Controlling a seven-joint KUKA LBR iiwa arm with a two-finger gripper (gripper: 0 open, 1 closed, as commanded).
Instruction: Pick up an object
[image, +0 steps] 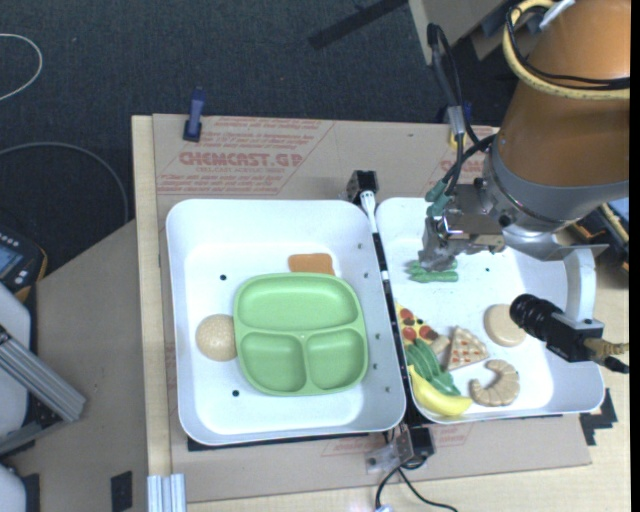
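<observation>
Green and slightly curled, a toy pod (432, 271) lies on the floor of the right bin (525, 285), directly under the gripper (437, 252). The gripper's tip stands at or just above the pod's upper edge. Whether the gripper is clenched or released cannot be told from this slant, and nothing is seen lifted off the bin.

Nearer the camera from the gripper lies a cluster of toy food. A small red-and-yellow piece (410, 322) is closest, then a leafy green piece (427, 357) and a pizza slice (464, 349). Farthest from the gripper, a banana (440, 397) and a croissant (497, 383) lie by the bin's front rim. A pale round biscuit (502, 325) sits on the arm's side of the cluster.

Across the divider, well apart from the gripper, the left bin (200, 250) holds a green divided plate (300, 332). An orange piece (311, 264) lies just behind it, and a beige round piece (215, 337) touches the plate's far edge.
</observation>
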